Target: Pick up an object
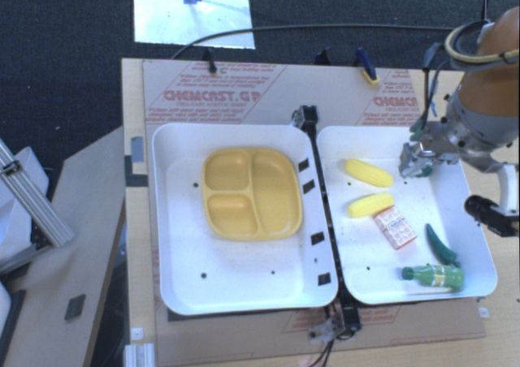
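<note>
1. The gripper [416, 164] hangs over the upper right part of the right bin [479, 264], just beside the corn [368, 172] on that cob's right — nothing sits between the fingers, and I cannot tell whether they are parted or closed.
2. The step in hand looks like the approach to a grasp, and the corn is the nearest candidate; it lies in the upper middle of the right bin, apart from the yellow piece [370, 205] below it.
3. To do it well, I would centre the gripper over the cob's middle, turn the wrist so the fingers close across its narrow width, and come straight down.
4. The corn's long axis runs roughly left–right in the view, tilted a little, with its left end higher and its right end lower, towards the gripper.
5. The carton [395, 227], the green pepper [440, 245] and the bottle [432, 276] lie lower in the same bin, well clear of the cob; the tray [250, 193] sits in the left bin [175, 276]
</note>
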Controlling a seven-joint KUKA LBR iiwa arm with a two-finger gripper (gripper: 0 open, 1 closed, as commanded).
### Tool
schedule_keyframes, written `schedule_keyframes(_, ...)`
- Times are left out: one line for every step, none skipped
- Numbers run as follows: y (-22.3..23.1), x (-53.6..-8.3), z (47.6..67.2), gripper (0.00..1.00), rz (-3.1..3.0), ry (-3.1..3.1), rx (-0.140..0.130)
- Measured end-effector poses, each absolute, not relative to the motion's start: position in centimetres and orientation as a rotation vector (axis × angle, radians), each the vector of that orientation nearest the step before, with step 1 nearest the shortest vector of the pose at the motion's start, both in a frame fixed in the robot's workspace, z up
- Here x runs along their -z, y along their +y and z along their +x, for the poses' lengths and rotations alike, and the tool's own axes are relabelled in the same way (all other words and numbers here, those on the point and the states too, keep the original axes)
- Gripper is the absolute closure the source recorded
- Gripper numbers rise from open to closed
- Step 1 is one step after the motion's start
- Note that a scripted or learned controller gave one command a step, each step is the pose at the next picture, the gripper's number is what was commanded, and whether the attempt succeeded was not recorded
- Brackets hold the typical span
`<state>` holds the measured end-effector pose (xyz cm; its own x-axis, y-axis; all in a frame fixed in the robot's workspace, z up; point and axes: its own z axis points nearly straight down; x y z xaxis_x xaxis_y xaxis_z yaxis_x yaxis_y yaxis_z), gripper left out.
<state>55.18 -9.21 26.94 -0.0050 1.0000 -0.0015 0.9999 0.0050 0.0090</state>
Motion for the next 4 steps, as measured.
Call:
schedule_keyframes(-9.2,-29.6,55.3,1.00,2.213,2.224,-0.005)
schedule_keyframes(-5.0,-27.9,57.4,1.00,2.211,2.229,-0.003)
schedule_keyframes(-0.3,-25.9,57.7,1.00,2.212,2.233,-0.001)
schedule_keyframes(4.3,-25.0,58.0,1.00,2.211,2.233,-0.003)
